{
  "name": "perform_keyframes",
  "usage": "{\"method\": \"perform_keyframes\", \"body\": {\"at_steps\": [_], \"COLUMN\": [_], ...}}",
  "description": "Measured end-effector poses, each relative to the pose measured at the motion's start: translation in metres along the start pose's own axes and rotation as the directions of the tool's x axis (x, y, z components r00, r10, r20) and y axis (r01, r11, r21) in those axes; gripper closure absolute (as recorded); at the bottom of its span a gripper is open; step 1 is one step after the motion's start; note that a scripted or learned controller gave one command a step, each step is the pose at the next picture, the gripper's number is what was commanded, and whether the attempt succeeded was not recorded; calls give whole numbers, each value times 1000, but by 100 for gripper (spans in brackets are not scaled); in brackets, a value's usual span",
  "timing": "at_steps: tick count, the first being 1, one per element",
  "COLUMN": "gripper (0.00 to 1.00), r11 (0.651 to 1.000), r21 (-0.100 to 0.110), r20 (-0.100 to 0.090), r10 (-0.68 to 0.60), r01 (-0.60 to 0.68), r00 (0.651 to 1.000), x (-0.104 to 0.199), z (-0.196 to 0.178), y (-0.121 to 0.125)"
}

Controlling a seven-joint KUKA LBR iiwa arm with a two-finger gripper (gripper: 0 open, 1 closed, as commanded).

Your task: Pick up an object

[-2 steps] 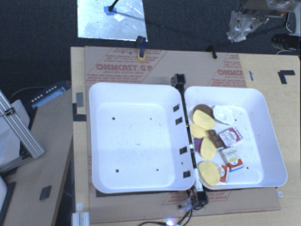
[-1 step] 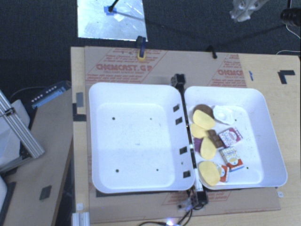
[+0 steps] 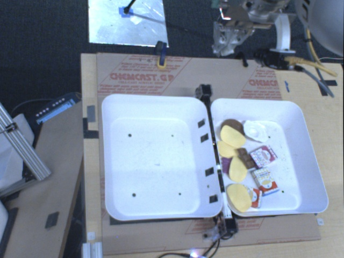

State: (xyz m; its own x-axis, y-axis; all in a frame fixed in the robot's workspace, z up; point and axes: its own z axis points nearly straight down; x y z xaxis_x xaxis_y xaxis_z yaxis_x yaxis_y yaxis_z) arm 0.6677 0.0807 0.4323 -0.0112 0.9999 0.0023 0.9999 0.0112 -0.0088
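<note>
My gripper (image 3: 224, 48) hangs high above the bench's far edge, beyond the right bin (image 3: 301, 144). Nothing shows between its fingers. In the right bin's left half lie several small items: a yellow chip-like piece (image 3: 233, 136), a second yellow piece (image 3: 237, 169), a third yellow piece (image 3: 239, 197), a brown round piece (image 3: 232, 126), a white crumpled item (image 3: 254, 129), a purple-and-white packet (image 3: 263, 156) and a red-and-white packet (image 3: 264, 180).
The left bin (image 3: 153, 155) lies beside the right one, joined by a black clip strip (image 3: 210, 144). A cardboard sheet (image 3: 140, 75) underlies both bins. A shiny metal plate (image 3: 127, 14) rests on the dark floor behind. Cables (image 3: 306, 63) run at the right rear.
</note>
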Motion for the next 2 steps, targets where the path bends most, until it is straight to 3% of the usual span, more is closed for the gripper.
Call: {"method": "perform_keyframes", "body": {"at_steps": [1,2], "gripper": [100,100], "r11": [1000,1000], "r21": [-22,6], "r20": [-2,3], "r10": [1,-1], "r01": [-1,1], "r00": [1000,1000], "x": [58,143], "z": [-110,44], "y": [0,-15]}}
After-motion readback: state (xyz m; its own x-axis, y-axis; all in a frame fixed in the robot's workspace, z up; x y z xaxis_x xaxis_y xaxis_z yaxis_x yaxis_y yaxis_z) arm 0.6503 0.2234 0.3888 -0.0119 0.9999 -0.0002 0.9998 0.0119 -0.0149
